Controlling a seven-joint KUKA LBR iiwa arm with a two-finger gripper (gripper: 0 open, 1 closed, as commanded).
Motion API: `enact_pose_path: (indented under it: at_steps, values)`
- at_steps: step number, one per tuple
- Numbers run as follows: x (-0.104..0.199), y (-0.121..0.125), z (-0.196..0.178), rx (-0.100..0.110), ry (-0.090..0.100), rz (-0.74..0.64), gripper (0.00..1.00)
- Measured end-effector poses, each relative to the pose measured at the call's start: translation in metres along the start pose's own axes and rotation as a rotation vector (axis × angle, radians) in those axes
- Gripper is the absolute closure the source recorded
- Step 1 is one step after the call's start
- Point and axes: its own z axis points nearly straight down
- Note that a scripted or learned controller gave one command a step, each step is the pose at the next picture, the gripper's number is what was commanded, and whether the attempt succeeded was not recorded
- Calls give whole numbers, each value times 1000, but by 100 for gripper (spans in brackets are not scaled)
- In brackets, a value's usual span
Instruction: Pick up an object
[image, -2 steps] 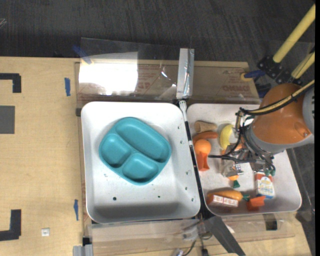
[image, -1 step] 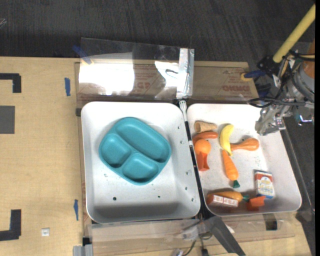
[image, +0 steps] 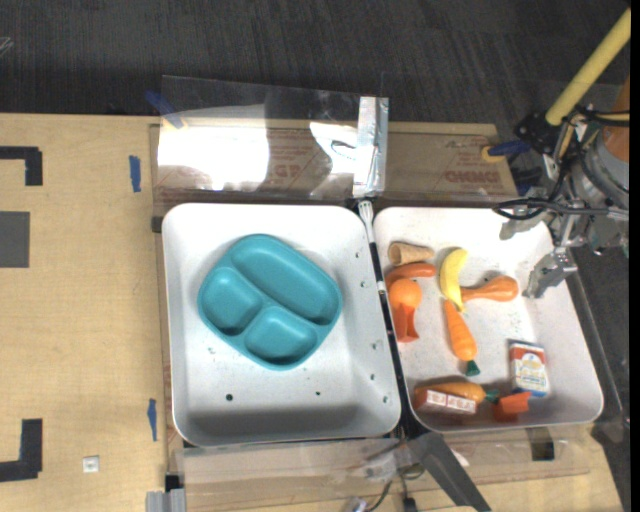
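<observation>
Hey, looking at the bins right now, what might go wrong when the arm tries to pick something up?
1. The banana, carrot and nearby toy foods crowd the right bin, so the hand may nudge neighbours or catch two at once.
2. The small carton stands near the bin's right wall, leaving little room for a grasp.

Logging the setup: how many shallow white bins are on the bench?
2. The left bin holds a teal divided plate; the right bin beside it holds toy food, including a banana and a carrot.
</observation>
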Motion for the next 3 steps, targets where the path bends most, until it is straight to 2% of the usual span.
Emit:
enact_pose_path:
  at_steps: [1, 2, 3]
  values:
    - [-10, 23, 121, -5, 14, 63, 0]
    - [15, 40, 200, 1, -7, 30, 0]
    - [33, 39, 199, 0, -7, 98, 0]
